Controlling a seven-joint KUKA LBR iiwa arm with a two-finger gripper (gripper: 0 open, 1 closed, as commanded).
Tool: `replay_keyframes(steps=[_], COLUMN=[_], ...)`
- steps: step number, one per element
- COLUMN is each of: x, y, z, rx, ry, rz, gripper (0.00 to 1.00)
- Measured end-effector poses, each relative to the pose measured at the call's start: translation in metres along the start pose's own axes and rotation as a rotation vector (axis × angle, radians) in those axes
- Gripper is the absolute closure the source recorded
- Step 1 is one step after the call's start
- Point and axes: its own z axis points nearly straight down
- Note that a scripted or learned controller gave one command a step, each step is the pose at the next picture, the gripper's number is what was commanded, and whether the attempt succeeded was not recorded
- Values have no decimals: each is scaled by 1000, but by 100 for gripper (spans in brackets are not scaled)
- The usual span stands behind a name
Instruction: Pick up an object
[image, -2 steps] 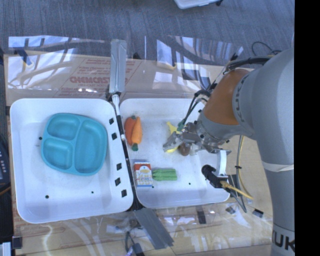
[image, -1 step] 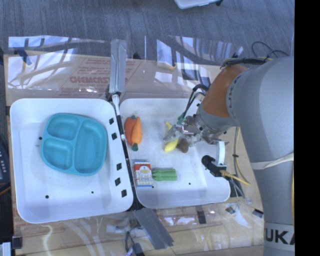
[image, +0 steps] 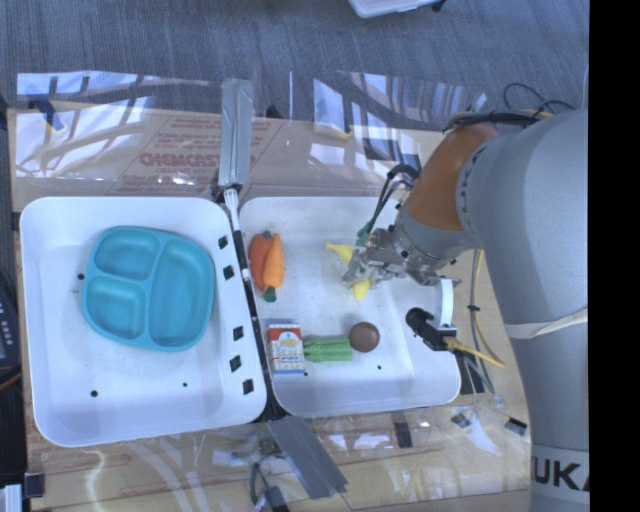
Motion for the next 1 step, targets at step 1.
replay_keyframes(steps=[1], x=[59], y=[-3], z=[-99], rx=[-4], ry=[0], rz=[-140], gripper=[100])
